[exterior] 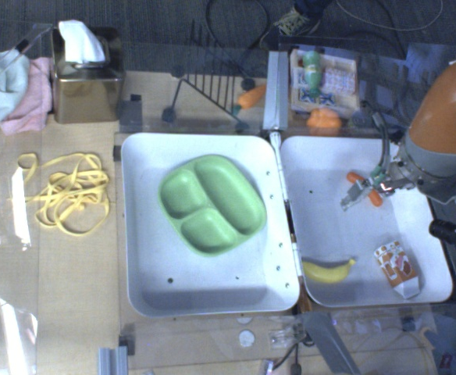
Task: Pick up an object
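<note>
Nothing is judged lifted yet. In the left bin a green divided plate is seen; in the right bin, a banana, a packet and, beside the gripper, an orange object. Jaw state cannot be told.

The bench bears two white bins, yellow cord and a tissue box.

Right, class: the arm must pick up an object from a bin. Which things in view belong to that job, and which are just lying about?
Job in hand:
hand
small orange object by the hand
banana
snack packet
green divided plate

Lying about:
yellow cord
tissue box
cloths
</note>
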Tool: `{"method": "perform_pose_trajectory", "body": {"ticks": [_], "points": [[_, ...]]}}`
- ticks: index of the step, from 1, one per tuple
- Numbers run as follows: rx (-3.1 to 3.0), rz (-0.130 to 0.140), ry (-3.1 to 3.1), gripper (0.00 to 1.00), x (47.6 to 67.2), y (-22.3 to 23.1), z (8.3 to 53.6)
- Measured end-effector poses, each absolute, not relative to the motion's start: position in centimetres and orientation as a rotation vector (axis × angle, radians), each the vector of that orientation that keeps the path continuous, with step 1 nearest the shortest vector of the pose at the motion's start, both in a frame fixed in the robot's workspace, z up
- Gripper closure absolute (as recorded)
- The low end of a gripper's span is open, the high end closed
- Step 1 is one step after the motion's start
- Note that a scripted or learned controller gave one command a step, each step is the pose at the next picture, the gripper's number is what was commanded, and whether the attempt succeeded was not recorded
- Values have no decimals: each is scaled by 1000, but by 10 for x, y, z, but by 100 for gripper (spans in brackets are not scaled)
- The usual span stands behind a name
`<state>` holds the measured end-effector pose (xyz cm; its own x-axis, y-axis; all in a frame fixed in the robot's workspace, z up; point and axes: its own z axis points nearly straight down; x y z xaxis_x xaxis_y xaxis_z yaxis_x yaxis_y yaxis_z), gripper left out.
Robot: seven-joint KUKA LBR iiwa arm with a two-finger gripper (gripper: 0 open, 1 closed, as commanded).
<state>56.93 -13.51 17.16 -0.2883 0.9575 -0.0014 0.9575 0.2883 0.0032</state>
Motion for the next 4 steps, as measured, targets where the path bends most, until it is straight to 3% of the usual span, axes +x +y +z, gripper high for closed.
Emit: {"method": "perform_pose_trajectory", "body": {"ticks": [1,2,3,4], "points": [[2143,4,2288,0,638,-186,86],[2133,9,2291,100,640,-185,98],[2094,4,2337,100,577,-135,198],[2341,3,2094,100,516,-17,184]]}}
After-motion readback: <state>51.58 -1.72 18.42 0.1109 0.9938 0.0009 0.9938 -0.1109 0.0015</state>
